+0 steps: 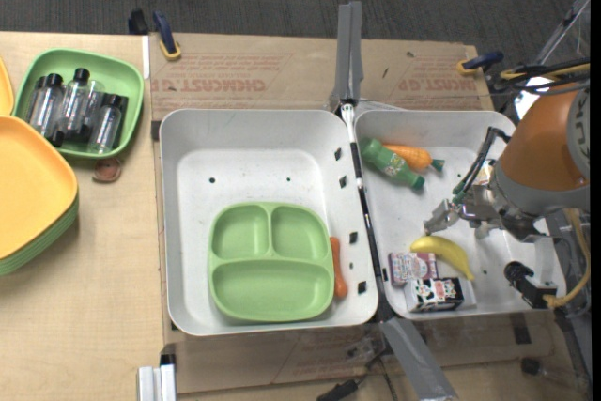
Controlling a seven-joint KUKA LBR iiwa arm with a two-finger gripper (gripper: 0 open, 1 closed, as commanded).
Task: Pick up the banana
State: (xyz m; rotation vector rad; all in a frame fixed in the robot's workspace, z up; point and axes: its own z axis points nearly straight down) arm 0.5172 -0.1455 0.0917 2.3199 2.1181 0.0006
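1. The banana [445, 253] lies on the floor of the right bin [413, 119], toward its near side, stem end pointing left and the body curving down to the right.
2. Just below it sit a small pink carton [407, 269] and a black-and-white packet [437, 293]; the banana's lower edge looks to be touching or nearly touching them, though I cannot tell which.
3. Farther back in the same bin rest a green bottle [392, 161] and a carrot [414, 155], well apart from the banana.
4. As for progress, the banana is not lifted: it rests flat in the bin, so grasping and raising it are both left to do.
5. The gripper [453, 213] hangs just above and slightly behind the banana, below the arm's orange band [554, 150], which reaches in from the right.
6. Whether the claw is spread or pressed together I cannot tell; the metal parts blur together, and nothing is visibly pinched in it.
7. The left bin [188, 131] holds a green divided plate [272, 260] with a second carrot [337, 267] along its right rim.
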